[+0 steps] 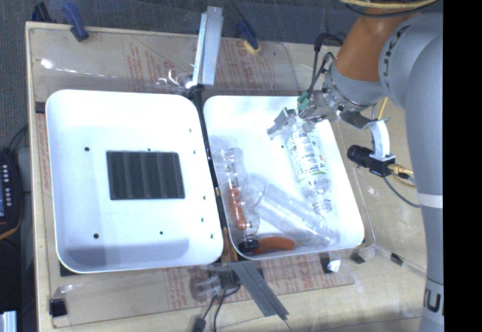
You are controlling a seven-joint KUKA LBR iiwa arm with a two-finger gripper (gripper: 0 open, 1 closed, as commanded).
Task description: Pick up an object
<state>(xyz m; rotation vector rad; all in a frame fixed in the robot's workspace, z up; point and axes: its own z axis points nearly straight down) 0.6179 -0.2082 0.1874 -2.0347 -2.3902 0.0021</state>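
The labelled clear bottle (309, 161) lies in the right bin (226, 116), directly below the claw (290, 123) in the camera view. Its long axis runs from the claw toward the bin's near right corner. Its upper end is at the claw tips, but whether the claw touches or grips the bottle cannot be determined. The claw's open or closed state cannot be determined either; its parts blend with the white bin floor and the clear plastic.

A second clear bottle (294, 216) lies below the claw, nearer the front wall of the bin. It is tilted across the floor, and its right end is touching or just beside the lower end of the labelled bottle. A third bottle with orange contents (235, 191) lies below and left of the claw, along the bin's left wall. An orange object (275, 244) rests against the front wall, well below the claw, beside a small dark piece (248, 245).

The claw sits over the upper right part of the right bin. The arm (392, 44), grey with an orange band (361, 41), extends up and right from the claw.

The left bin (68, 172) lies well left of the claw and holds a dark ribbed rectangular panel (145, 175). Both bins rest on the surface (113, 59). Two blue clamps (74, 20) are fixed at its far edge.
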